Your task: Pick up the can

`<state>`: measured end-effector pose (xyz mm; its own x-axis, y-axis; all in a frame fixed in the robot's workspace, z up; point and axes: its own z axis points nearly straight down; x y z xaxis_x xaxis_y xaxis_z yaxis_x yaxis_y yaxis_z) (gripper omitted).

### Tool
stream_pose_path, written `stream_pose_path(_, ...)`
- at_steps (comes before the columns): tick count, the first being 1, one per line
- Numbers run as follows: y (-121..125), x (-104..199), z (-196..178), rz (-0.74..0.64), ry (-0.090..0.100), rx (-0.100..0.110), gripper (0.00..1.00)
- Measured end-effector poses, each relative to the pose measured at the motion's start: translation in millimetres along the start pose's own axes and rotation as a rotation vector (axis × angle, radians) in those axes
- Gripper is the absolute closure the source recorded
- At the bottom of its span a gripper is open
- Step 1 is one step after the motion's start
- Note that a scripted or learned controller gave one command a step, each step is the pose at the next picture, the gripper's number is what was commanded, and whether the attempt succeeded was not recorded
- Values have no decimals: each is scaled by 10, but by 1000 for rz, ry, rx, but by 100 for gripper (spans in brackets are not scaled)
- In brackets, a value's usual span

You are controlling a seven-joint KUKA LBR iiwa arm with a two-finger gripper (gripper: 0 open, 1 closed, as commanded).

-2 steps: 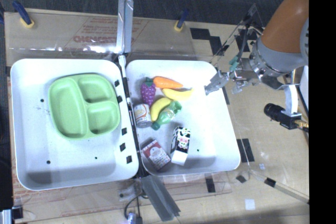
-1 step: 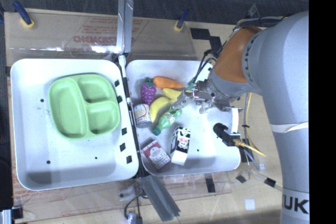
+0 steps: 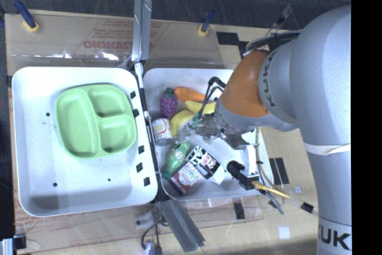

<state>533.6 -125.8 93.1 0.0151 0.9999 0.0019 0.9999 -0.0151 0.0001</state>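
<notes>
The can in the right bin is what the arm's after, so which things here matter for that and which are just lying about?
In the job:
can
gripper

Lying about:
green divided plate in the left bin
toy grapes
carrot
banana
green bottle
cow-print carton

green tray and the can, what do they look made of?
Green tray: looks like moulded plastic, matte pastel, with soft rounded dividers between three compartments. Can: probably metal with a printed red-and-white label; it is small here, so the material is a guess from its cylindrical shape.
</notes>
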Motion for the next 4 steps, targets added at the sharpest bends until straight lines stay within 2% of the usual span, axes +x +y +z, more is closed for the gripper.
stream_pose_path(1,738,227,-8,-90,-13,-2,0)
stream_pose_path(2,654,306,12,364,-3,2,0)
stream_pose_path(3,1171,113,32,435,0,35,0)
stream_pose_path(4,1163,330,52,473,-7,28,0)
